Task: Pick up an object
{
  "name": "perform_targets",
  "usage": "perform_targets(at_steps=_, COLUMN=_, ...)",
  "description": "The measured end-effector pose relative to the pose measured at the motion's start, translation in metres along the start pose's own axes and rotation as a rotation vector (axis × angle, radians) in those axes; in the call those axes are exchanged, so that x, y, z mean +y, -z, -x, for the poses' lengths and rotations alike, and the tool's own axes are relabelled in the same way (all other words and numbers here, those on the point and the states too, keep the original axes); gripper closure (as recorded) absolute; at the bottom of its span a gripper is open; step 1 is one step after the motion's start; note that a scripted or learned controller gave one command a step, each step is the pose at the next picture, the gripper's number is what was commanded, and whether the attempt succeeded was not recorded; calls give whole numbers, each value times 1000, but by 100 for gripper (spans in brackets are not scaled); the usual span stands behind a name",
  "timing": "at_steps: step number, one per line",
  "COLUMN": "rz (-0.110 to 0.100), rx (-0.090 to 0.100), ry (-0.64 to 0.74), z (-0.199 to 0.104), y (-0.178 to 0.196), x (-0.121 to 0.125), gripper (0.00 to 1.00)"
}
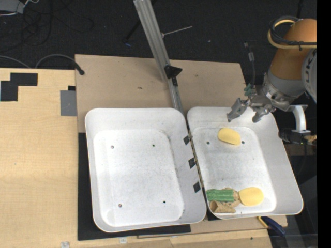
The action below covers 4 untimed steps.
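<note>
My gripper [243, 113] hangs over the far edge of the right bin [279, 159], its two fingers spread apart and open with nothing between them. Just below and to the left of it, a pale yellow lump [229, 136] lies on the bin floor. At the bin's near edge sit a green object [220, 195], a tan crumbly piece [224, 206] and a second yellow lump [251, 196], close together.
The left bin [103, 138] stands beside the right one, joined by black clips along the shared rim. A slanted metal rail [155, 40] runs down from the back to the bins' junction. Wooden bench surface lies to the left.
</note>
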State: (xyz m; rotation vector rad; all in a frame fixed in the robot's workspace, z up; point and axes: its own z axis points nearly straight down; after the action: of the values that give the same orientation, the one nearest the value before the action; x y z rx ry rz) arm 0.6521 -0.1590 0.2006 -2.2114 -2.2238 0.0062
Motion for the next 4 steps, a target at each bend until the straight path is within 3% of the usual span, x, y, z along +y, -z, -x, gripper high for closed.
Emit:
perform_targets(at_steps=2, rz=-2, rx=1, ry=-5, z=-1, y=-106, x=-7, gripper=0)
perform_targets(at_steps=3, rz=4, rx=0, ry=-7, z=0, y=-92, x=-5, gripper=100)
perform_targets(at_steps=4, rz=9, rx=-1, ry=-9, z=1, y=-49, x=-8, gripper=100)
